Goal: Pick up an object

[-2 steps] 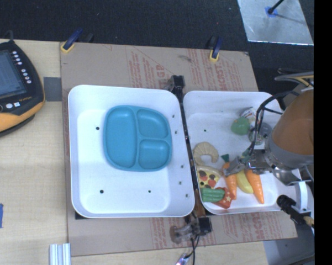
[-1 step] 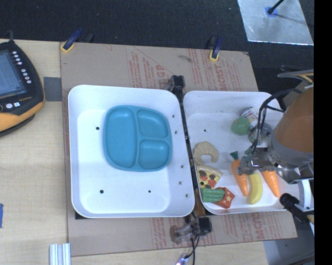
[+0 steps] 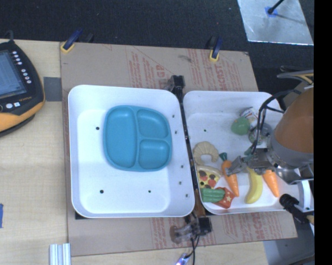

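So far nothing looks lifted: the tool (image 3: 244, 164) hangs low by the banana (image 3: 254, 185), its grip state impossible to tell

A blue divided plate (image 3: 137, 138) lies in the left bin (image 3: 80, 148). An orange-edged teach pendant (image 3: 10, 90) rests at the bench's left edge.

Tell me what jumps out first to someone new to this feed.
The blue divided plate lying alone in the left bin stands out most. Next comes the right bin, crowded with toy food: a banana, carrots and a croissant, with the gripper low over them.
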You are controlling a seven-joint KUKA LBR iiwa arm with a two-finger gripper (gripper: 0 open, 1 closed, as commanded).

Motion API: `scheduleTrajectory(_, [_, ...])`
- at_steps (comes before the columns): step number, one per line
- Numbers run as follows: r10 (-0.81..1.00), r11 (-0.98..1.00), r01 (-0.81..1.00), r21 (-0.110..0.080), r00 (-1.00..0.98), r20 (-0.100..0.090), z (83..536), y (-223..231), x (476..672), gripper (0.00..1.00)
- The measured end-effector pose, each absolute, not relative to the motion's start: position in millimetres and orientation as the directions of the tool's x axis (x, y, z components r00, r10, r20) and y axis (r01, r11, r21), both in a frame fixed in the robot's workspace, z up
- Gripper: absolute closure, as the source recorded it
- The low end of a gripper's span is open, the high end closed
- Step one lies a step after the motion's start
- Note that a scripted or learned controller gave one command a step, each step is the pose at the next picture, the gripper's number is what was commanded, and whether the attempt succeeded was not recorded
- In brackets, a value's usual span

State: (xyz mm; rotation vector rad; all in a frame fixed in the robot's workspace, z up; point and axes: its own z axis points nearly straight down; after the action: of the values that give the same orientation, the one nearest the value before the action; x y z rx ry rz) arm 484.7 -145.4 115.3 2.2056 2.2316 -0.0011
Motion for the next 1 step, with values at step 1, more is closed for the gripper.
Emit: scheduleTrajectory(1, [1.000, 0.007, 1.000, -0.002, -0.007, -0.001, 91.8, -160.8, 476.0, 0.00])
